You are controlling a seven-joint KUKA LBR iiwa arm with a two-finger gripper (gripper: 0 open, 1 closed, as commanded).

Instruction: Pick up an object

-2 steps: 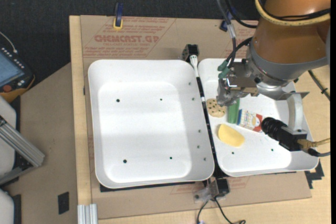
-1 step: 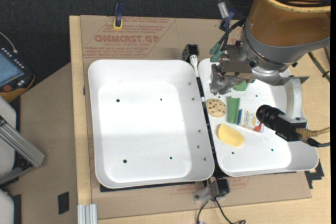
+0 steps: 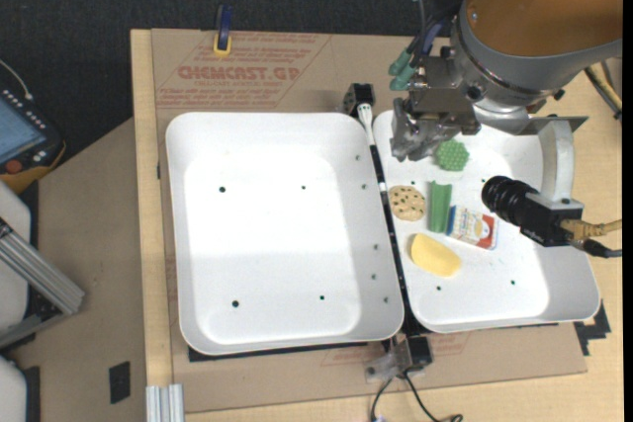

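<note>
So, two white bins side by side on a cardboard sheet [image 3: 247,64]. The left bin [image 3: 198,311] has nothing but four little dark dots on its floor. All the stuff is in the right bin [image 3: 554,306].

Nearest the front edge of the right bin there's one yellow lump [image 3: 435,255], kind of lemon-wedge shaped. Just behind it, toward the middle, one small packet [image 3: 473,228] with white, red and blue on it, lying flat. Touching its left side is one green block [image 3: 439,204], standing long-ways front to back. Just left of that, close to the wall shared with the left bin, is one cookie [image 3: 406,203], round with dark chips. Then further back there's one green bumpy ball [image 3: 452,154], partly under the arm's hardware.

That makes five objects, one of each, all clustered in the left half of the right bin.

The gripper [image 3: 413,141] is down in the back left part of the right bin, right beside the ball and behind the cookie. Can't tell how far apart its fingers are from this angle, and I don't see anything between them. A black cylinder [image 3: 519,203] hangs off the arm over the bin's right half.

At the far edge of the cardboard there's one yellow-and-blue clip [image 3: 224,33].
</note>
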